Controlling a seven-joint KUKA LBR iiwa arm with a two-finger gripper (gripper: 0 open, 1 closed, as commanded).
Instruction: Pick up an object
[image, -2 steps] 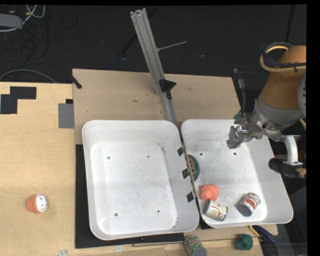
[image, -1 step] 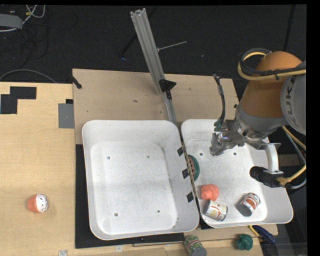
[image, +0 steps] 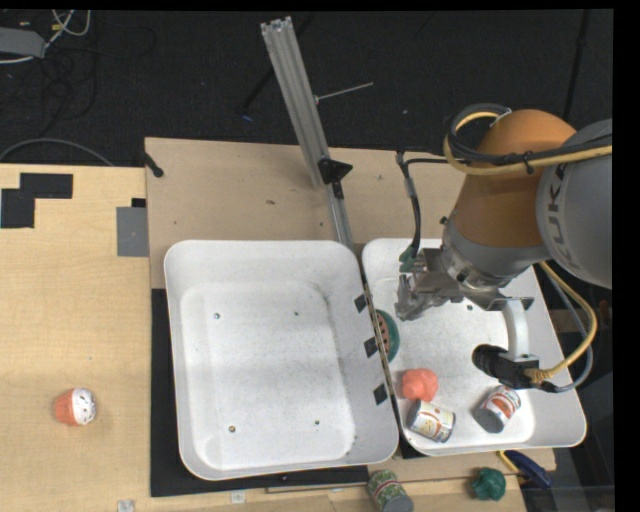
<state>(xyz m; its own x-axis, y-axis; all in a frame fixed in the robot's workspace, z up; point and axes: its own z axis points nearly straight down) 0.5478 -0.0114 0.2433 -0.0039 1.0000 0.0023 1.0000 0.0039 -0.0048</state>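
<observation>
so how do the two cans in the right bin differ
The left can has a mostly yellow and white label, while the right can shows red and white. The left can lies near the bin's near edge, just below the orange-red lump; the right can lies further right, just below the black fitting on the arm. Both are small, lie tipped over in the right bin, and sit apart from the pincer.

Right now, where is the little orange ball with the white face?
The orange ball lies outside both bins, on the wooden bench at the camera view's lower left, well left of the left bin.
</observation>
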